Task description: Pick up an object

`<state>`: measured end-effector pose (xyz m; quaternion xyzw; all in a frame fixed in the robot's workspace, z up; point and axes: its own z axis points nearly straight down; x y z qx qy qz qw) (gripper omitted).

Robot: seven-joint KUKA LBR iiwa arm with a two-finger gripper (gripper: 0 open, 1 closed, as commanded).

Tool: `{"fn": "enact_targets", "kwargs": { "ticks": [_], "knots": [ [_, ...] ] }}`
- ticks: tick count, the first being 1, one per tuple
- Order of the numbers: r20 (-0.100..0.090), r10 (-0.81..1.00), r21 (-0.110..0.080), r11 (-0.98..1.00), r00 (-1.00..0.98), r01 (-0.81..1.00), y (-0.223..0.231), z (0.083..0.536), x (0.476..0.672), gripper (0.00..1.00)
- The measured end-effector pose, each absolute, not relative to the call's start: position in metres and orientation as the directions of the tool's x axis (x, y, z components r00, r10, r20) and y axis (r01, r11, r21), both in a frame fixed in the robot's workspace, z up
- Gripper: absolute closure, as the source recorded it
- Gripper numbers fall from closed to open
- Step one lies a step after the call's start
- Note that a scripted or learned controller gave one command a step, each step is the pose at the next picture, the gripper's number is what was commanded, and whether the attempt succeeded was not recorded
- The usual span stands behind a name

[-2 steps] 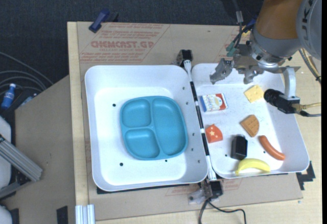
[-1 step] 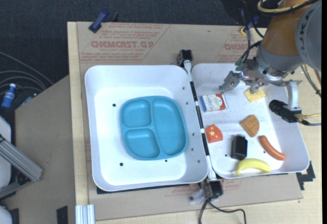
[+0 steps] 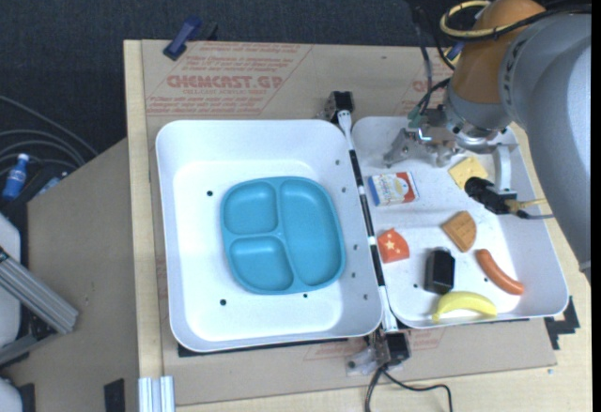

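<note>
Honestly, your biggest risk is crowding. Take the small white carton (image 3: 392, 188) as your landmark: nearest you from it lie the banana (image 3: 464, 306), a black block (image 3: 439, 270) and a sausage (image 3: 499, 271), close together at the right bin's (image 3: 545, 293) front edge, so a descent there could nudge a neighbour or clip the wall. A red piece (image 3: 392, 246) sits just in front of the carton against the divider, a brown biscuit-like piece (image 3: 459, 230) to its right. Beyond the carton, the gripper (image 3: 424, 140) hangs over the bin's far end; you cannot tell how wide it stands or whether anything is in it. A yellow piece (image 3: 466, 172) is partly hidden under the wrist.
</note>
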<state>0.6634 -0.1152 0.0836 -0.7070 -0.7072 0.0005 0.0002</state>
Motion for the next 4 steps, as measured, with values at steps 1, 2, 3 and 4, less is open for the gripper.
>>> {"fn": "enact_targets", "kwargs": {
  "ticks": [1,2,3,4],
  "knots": [
    [0.001,1.000,-0.002,0.001,-0.001,1.000,-0.094,0.085,0.662,0.00],
    [-0.001,1.000,0.000,0.001,-0.001,1.000,-0.094,0.095,0.662,1.00],
    [-0.001,1.000,-0.001,0.001,-0.001,1.000,-0.094,0.095,0.662,0.00],
    [0.001,1.000,-0.002,-0.001,0.001,1.000,-0.093,0.084,0.600,0.00]
  ]
}}
